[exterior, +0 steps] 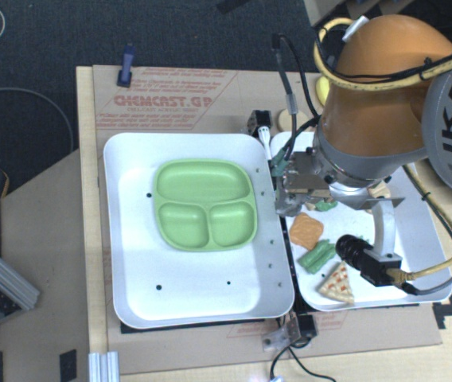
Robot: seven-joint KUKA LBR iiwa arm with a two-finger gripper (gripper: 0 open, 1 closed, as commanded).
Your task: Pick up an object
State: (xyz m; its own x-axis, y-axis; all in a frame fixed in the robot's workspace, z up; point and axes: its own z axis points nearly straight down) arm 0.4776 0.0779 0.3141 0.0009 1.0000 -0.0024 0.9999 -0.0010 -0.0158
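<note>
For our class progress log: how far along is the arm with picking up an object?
Done: the arm has reached over the right bin. In hand: nothing visibly; the end effector is hidden beneath the wrist. Left: the orange piece, green piece and pizza slice lie in the bin, ungrasped.

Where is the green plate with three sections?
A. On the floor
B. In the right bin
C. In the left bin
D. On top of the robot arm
C: the green plate lies flat in the middle of the left bin, while the right bin holds the small food toys under the arm.
</note>
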